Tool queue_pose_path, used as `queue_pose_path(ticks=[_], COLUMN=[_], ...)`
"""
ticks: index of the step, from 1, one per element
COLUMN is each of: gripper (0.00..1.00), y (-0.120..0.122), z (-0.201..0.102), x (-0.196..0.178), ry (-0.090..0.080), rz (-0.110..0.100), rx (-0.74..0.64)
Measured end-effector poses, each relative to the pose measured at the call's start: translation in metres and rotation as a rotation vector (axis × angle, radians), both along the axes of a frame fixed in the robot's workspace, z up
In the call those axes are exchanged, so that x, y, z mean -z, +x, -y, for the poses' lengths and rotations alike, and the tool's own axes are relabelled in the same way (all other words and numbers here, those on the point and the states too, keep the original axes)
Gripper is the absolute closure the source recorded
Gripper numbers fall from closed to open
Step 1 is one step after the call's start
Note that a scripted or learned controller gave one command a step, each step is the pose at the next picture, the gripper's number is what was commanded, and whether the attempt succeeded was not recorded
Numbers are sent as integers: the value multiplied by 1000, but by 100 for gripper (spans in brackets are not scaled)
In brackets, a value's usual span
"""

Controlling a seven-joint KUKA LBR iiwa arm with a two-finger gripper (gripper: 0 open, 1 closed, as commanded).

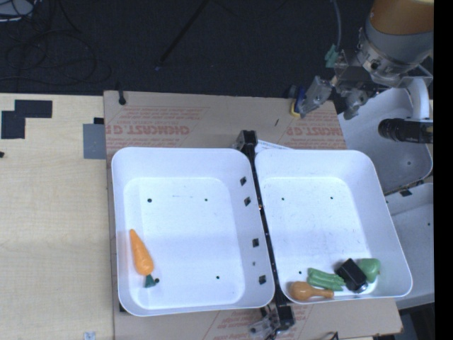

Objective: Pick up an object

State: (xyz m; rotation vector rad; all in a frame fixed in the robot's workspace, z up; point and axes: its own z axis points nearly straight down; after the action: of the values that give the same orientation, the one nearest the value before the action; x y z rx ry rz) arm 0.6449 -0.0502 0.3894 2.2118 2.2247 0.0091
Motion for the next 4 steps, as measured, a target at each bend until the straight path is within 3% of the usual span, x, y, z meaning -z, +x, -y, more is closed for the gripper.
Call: queue_pose_path(ticks=[1, 2, 3, 4], gripper=[100, 100, 100, 100], y=[-1, -28, -67, -111], z=[2, 78, 121, 111], x=[-3, 25, 21, 2], ry=[-3, -3, -2, 0], rz=[-11, -14, -11, -9], rx=[-1, 13, 10, 9])
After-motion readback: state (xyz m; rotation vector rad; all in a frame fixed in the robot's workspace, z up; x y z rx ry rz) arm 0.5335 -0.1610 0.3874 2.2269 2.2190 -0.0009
